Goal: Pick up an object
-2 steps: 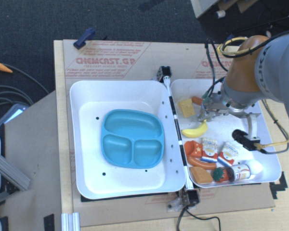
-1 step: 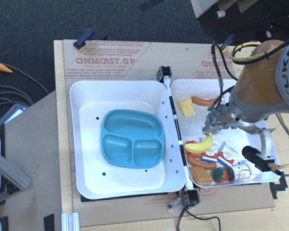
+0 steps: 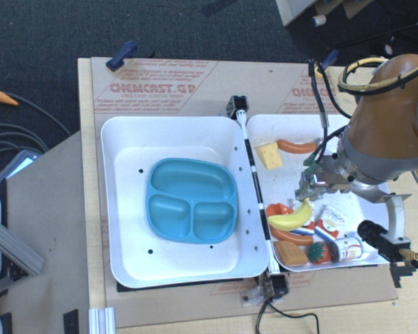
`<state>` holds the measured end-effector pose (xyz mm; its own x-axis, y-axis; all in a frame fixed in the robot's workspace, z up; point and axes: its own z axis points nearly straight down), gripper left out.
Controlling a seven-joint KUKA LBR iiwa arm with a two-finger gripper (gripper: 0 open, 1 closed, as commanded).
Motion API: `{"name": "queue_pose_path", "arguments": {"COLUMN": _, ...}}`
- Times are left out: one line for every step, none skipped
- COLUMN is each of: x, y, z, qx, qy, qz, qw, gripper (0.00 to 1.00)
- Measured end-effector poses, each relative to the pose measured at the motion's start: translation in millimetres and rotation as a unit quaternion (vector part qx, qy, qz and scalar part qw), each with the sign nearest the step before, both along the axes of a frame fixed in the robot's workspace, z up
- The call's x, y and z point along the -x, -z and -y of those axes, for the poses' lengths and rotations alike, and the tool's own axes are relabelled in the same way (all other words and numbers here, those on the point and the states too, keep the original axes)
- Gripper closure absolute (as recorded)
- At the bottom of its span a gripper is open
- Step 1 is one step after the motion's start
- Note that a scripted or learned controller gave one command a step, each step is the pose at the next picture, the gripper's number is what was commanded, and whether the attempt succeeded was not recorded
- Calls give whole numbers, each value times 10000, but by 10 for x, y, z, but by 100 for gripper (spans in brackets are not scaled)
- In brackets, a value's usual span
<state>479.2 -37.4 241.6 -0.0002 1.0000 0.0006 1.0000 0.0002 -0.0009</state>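
**Arm hangs over the crowded right bin**

The left bin [image 3: 118, 186] holds a blue divided plate [image 3: 192, 200], lying flat in the middle. The toy food is gathered in the right bin [image 3: 282, 122], so the arm [image 3: 386, 117] reaches there. The gripper [image 3: 313, 184] hangs just above the banana [image 3: 292, 218], which lies on the pile at the near end — probably the easiest target. A cheese wedge [image 3: 269, 156] and a sausage [image 3: 297, 145] lie further away. Whether the hand is open or closed I cannot tell.
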Motion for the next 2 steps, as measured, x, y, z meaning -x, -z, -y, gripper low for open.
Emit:
{"name": "queue_pose_path", "arguments": {"x": -1, "y": -181, "z": -162, "qx": 2, "qy": -2, "qz": 3, "qw": 10000, "gripper": 100}}
{"name": "queue_pose_path", "arguments": {"x": -1, "y": -185, "z": -298, "qx": 3, "qy": -1, "qz": 6, "qw": 10000, "gripper": 100}}
